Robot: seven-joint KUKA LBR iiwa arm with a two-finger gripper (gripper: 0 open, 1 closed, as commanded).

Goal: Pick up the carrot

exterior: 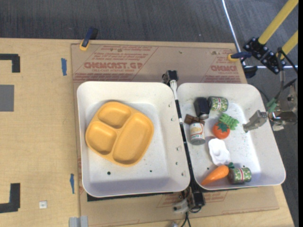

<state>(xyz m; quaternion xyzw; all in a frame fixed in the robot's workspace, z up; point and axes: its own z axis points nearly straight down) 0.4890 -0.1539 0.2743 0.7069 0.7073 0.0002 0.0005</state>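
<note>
Orange carrot (216,173) in right bin (270,171), fingers (255,119) holding nothing

You're looking at a robotics lab rig: plywood counter (38,126) with blue tape marks (64,66), a clamped cardboard sheet (156,60) under two white bins (85,141), toy food props in them, grey carpet (142,8) and a yellow-legged stand (279,18) behind.

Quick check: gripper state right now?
Two-finger gripper: cannot be told; nothing visibly held. It sits over the right white bin, apart from the orange carrot.
</note>
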